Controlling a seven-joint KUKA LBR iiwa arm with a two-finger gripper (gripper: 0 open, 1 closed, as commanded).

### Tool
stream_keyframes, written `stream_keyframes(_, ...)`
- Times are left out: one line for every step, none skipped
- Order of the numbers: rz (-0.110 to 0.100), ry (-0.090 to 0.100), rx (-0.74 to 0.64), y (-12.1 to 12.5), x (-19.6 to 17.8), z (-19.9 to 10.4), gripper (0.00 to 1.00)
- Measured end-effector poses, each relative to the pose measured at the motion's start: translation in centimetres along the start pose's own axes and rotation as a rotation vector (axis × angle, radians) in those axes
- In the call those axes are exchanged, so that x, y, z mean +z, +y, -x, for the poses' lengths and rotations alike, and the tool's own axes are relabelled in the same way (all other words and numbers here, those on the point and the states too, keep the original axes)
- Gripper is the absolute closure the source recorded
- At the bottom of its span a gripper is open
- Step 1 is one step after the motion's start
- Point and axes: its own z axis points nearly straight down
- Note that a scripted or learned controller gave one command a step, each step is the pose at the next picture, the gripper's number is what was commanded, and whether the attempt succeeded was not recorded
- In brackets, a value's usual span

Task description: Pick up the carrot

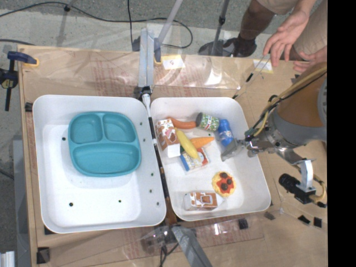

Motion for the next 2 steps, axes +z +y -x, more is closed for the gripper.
stream_keyframes(0.008, -0.004, 0.146, 5.5, 10.1, -5.9, 0.0)
stream_keyframes(0.003, -0.01, 0.046, 10.7, 7.8, -7.3, 0.0)
